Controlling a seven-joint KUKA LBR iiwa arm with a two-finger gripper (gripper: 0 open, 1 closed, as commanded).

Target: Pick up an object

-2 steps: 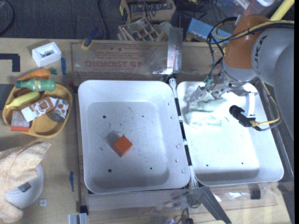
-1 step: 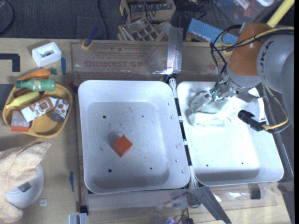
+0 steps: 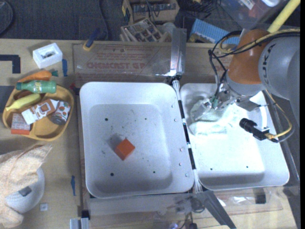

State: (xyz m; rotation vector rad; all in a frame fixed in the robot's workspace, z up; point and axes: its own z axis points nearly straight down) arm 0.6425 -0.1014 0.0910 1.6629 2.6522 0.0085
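Note:
A small orange cube (image 3: 125, 149) lies on the floor of the left white bin (image 3: 95, 97), a little left of its middle, alone there. My gripper (image 3: 204, 107) hangs low over the far left part of the right bin (image 3: 267, 175), near the wall shared by the two bins. It is well to the right of the cube and apart from it. The floor under the gripper is washed out by glare, so whatever lies beneath is hard to make out. The grey arm with its orange band (image 3: 248, 56) comes in from the upper right.
A black plug on a cable (image 3: 251, 128) hangs over the right bin beside the arm. A yellow bowl (image 3: 47, 132) of toy food stands left of the bins, with a white box (image 3: 47, 55) behind it and a cloth (image 3: 21, 171) in front.

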